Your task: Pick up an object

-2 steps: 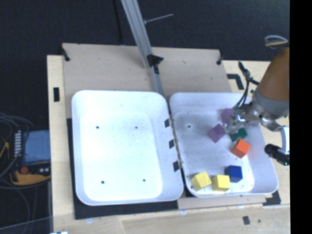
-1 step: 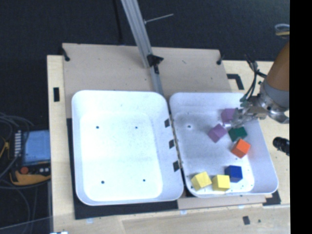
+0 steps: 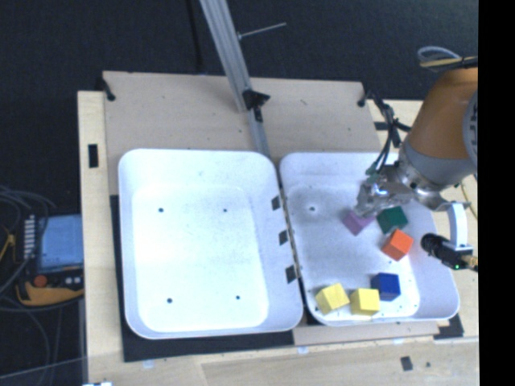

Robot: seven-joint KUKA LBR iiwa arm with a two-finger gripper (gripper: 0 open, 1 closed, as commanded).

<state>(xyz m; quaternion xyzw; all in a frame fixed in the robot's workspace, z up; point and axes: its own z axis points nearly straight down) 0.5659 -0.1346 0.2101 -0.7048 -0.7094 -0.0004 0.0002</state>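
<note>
Gripper [image 3: 372, 203] is hanging low over the right bin [image 3: 322, 175], its metal tip sitting near that bin's upper middle; whether it is gripping anything I cannot tell, since the wrist and the grey-and-orange arm [image 3: 442, 131] are covering it from above. Nothing is showing as lifted.

Just below and slightly left of the tip, the purple block [image 3: 355, 221] is lying on the bin floor, touching or very nearly touching the tool. It is sitting rotated, its edges running diagonally to the bin walls, so no clear long axis is offering itself. That short offset, down and left from the tip, is the relation any grasp here is depending on, in my judgement.

Moving outward, the green block [image 3: 393, 218] is lying just right of the purple one, and the orange block [image 3: 397, 244] is sitting below it. Further toward the near wall, the blue block [image 3: 387, 285] is resting beside two yellow blocks [image 3: 348, 298], well apart from the tool.

The left bin [image 3: 201, 240] is lying alongside.
</note>
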